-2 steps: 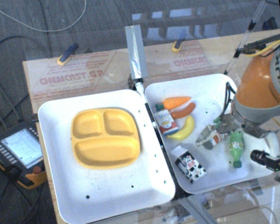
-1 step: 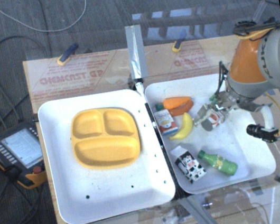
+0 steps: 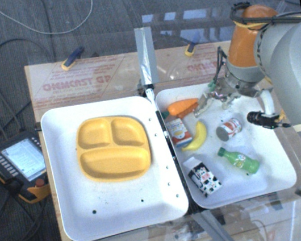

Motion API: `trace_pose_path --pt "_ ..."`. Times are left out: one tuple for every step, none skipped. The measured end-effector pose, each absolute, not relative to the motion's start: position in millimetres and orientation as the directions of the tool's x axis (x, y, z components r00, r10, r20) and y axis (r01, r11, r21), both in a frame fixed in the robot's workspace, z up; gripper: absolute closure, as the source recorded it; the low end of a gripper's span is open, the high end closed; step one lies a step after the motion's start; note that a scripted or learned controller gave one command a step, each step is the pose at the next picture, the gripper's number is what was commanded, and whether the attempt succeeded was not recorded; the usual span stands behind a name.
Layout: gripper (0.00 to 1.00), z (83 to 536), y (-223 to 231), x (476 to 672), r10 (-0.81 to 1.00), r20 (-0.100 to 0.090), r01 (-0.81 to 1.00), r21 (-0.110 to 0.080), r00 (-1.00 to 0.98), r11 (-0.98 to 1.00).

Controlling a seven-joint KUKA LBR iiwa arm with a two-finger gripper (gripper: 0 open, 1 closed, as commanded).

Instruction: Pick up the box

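Note:
A small red and white box (image 3: pixel 179 131) lies at the left side of the right bin (image 3: pixel 276 181), between an orange carrot (image 3: pixel 183 106) and a banana (image 3: pixel 198 137). A second small box with a black and white cow pattern (image 3: pixel 205 178) rests near the bin's front left. My gripper (image 3: pixel 209 98) hangs over the back of the right bin, just right of the carrot's tip and up and to the right of the red box. Nothing shows in its grasp.
A red and white can (image 3: pixel 229 129) and a green bottle (image 3: pixel 240 160) lie in the right bin. The left bin (image 3: pixel 75 217) holds a yellow divided tray (image 3: pixel 113 148). A metal divider (image 3: pixel 146 60) stands between the bins at the back. A teach pendant (image 3: pixel 19 165) sits off the bench at left.

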State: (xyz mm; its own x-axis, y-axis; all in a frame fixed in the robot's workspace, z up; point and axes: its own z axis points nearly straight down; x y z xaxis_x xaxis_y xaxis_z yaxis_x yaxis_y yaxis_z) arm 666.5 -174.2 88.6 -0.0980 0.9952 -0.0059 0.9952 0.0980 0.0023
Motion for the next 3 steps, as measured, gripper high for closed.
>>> trace_pose_path --pt "0.0 92.3 -216.0 629.6 0.989 0.001 0.989 0.017 -0.145 0.145" --pt "0.0 92.3 -215.9 613.1 0.979 -0.003 0.978 0.019 -0.206 0.206" --pt "0.0 91.9 -215.6 573.9 0.945 -0.01 0.945 0.017 -0.328 0.328"
